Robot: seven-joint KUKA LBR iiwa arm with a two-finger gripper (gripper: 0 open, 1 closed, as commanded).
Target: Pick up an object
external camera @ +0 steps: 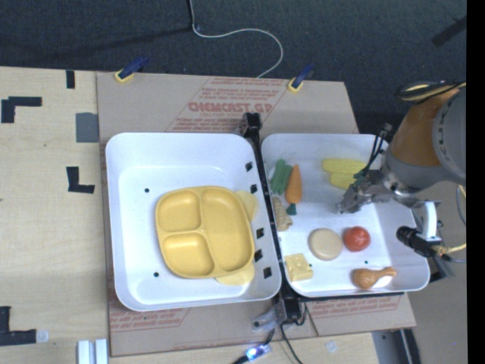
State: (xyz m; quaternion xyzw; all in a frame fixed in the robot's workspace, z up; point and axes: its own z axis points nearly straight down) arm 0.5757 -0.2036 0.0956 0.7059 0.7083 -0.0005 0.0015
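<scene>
Near edge: brown toy drumstick [373,277] with a pale tip lies at the right bin's front rim, closest to the camera.
Left bin [129,173]: shallow white plastic tub holding a yellow three-compartment plastic plate [203,230], resting over a flat pale yellow piece at its lower right.
Bin divider: black clips run along the seam between the two tubs.
Right bin [318,144]: shallow white tub; contents listed left to right below.
Left column: green toy vegetable [281,174] just beside an orange toy carrot [293,184]; pale yellow cheese-like block [298,267] near the front.
Centre: round beige disc [325,244], red toy tomato [356,238] just beside it, apart.
Back: yellow toy corn cob [342,171].
End effector [356,197]: low over the bin floor between corn cob and tomato; nothing seen between its fingers; open or closed, cannot tell.
Surface [45,226]: pale wood with black markings, cardboard sheet under the bins.
Step (judged): descent toward a grasp, no object secured.
Next move (judged): needs centring over one item, likely corn cob or tomato, before closing.
</scene>
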